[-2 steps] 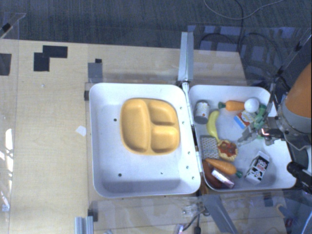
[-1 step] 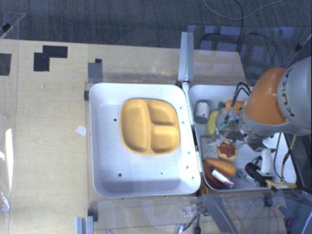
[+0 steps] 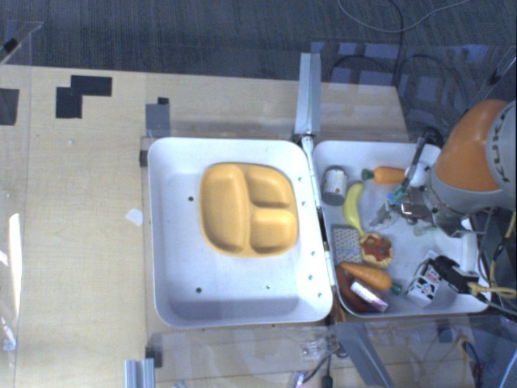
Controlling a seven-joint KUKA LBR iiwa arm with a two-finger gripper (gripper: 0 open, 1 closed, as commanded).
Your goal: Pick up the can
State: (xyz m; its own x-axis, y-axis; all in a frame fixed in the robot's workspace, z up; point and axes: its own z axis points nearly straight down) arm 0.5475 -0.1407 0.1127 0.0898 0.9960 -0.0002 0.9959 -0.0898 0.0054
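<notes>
1. The can (image 3: 334,184) lies in the right bin (image 3: 404,150), at its left wall beside a banana (image 3: 353,206).
2. The hand (image 3: 401,210) hovers near; its grip cannot be told.

Two white bins sit side by side on the tabletop: a left bin (image 3: 161,241) and a right bin (image 3: 355,153). The left holds one yellow divided tray (image 3: 246,208). The right holds one can (image 3: 334,184), one banana (image 3: 353,206), two carrots (image 3: 386,175) (image 3: 368,276), one small pizza (image 3: 376,249) and one small box (image 3: 424,283).
</notes>
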